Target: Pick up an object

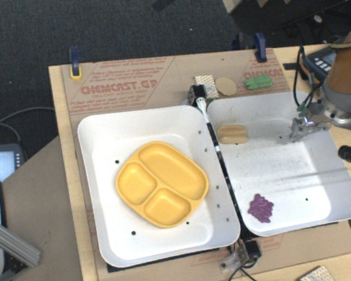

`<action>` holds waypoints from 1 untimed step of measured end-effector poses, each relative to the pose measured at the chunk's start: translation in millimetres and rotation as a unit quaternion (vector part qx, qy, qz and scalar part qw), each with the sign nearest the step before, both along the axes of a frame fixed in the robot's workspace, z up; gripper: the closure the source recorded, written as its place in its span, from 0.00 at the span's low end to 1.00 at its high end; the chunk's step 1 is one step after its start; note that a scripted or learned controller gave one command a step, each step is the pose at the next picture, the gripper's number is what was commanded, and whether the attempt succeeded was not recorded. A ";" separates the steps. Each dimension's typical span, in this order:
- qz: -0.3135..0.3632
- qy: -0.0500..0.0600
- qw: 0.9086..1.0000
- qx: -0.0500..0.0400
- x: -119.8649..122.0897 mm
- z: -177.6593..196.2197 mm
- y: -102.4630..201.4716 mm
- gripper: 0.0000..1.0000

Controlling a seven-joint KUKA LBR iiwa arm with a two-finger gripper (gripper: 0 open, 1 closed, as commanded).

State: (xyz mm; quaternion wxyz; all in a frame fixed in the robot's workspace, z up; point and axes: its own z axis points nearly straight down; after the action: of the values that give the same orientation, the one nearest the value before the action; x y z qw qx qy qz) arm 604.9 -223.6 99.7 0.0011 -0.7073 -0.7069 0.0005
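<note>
From my remote seat I see the gripper (pixel 297 130) at centre right over the right bin (pixel 335 213), whether spread or clenched I cannot tell, with a tan bread roll (pixel 232 134) lying long-axis sideways just left of it, the nearest pick.

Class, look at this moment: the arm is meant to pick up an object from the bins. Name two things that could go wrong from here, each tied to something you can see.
1. The gripper sits by the right bin's far wall, apart from the bread roll and purple grapes; closing here would likely grab nothing.
2. The roll lies close to the wall between the bins, so a finger may strike that wall on approach.
</note>
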 end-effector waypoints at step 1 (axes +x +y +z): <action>0.000 0.001 1.000 0.000 -4.6 -15.9 0.3 1.00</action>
State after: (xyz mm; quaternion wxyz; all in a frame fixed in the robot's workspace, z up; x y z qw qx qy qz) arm 600.3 -223.2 83.9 0.0017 -0.7070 -0.7072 0.0009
